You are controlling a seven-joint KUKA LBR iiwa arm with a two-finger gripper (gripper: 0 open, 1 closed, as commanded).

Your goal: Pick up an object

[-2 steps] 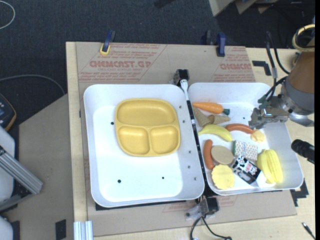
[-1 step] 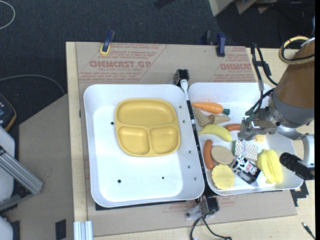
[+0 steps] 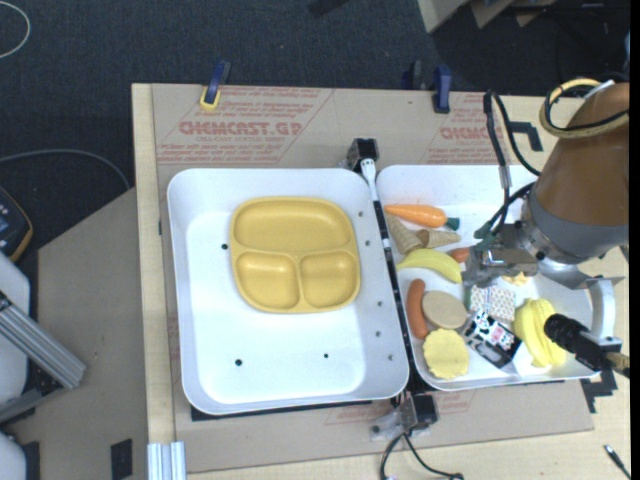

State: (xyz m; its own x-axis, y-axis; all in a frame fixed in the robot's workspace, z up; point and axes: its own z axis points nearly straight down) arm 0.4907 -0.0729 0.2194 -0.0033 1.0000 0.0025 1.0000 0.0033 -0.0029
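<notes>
Nearest, a yellow round piece (image 3: pixel 446 353) lies among toy foods crowding the right bin (image 3: pixel 440 180), within the arm's reach. Gripper (image 3: pixel 497 260) hovers above them; finger state cannot be told.

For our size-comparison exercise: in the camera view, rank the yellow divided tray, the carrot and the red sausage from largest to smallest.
1. Yellow divided tray, clearly largest.
2. Carrot and red sausage look about alike; I won't rank them.
</notes>
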